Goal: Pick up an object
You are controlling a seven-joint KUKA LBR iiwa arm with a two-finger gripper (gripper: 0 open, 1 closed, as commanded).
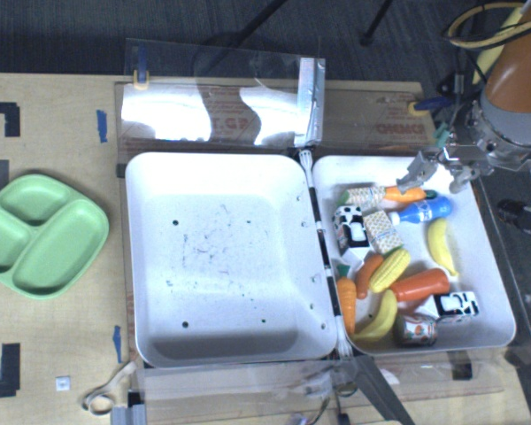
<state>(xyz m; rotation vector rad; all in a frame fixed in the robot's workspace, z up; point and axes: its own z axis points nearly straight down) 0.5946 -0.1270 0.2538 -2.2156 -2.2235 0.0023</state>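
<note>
Objects lie heaped in the right bin [500,321]: a blue bottle [422,211], bananas [440,245], a carrot [346,302]. The hand [438,169] hangs above that bin's far edge, fingers spread, grasping nothing. The left bin [221,180] adjoins; a green tray [41,234] rests on the worktop [49,109].

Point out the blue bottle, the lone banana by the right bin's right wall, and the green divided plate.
blue bottle [422,211], camera view, middle of its body
lone banana [440,246], camera view, mid-curve
green divided plate [53,244], camera view, floor of its large compartment
</note>
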